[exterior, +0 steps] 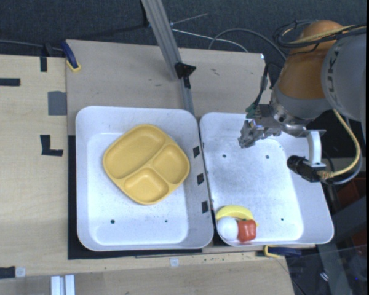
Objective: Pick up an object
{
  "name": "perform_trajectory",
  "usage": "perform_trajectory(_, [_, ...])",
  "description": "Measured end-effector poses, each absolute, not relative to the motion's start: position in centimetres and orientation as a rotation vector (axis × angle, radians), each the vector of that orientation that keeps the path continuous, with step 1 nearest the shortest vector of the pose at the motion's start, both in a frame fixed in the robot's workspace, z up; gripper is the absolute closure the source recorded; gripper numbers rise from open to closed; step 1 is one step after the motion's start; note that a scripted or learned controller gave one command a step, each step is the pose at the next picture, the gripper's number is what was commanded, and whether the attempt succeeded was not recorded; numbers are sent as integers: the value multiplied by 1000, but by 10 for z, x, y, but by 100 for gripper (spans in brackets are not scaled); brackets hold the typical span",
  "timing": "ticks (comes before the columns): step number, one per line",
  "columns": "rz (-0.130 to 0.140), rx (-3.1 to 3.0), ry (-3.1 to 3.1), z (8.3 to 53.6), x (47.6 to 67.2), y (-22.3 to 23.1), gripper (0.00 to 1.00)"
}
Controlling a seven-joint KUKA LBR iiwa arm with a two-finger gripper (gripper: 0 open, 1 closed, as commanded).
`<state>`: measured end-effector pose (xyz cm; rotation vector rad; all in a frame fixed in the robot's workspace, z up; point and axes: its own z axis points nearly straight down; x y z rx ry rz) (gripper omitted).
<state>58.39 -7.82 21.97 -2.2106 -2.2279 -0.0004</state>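
Nearest your lens, the orange-banded wrist carries the gripper (251,134) over the far part of the right bin (307,226); whether it is spread or closed, you cannot tell, and nothing shows in its grasp. Your likeliest targets, a small cluster of yellow, white and red toys (237,225), sit well apart at the bin's near-left corner. Packed against that wall, they could slip from a grasp or jam it. A yellow divided plate (146,163) lies in the left bin (86,226). What each toy is stays hard to read.
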Motion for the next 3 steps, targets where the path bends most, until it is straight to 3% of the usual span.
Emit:
perform_trajectory(2, [1, -2210, -2229, 209, 583, 41, 100])
perform_trajectory(3, [-2, -2211, -2229, 227, 578, 94, 100])
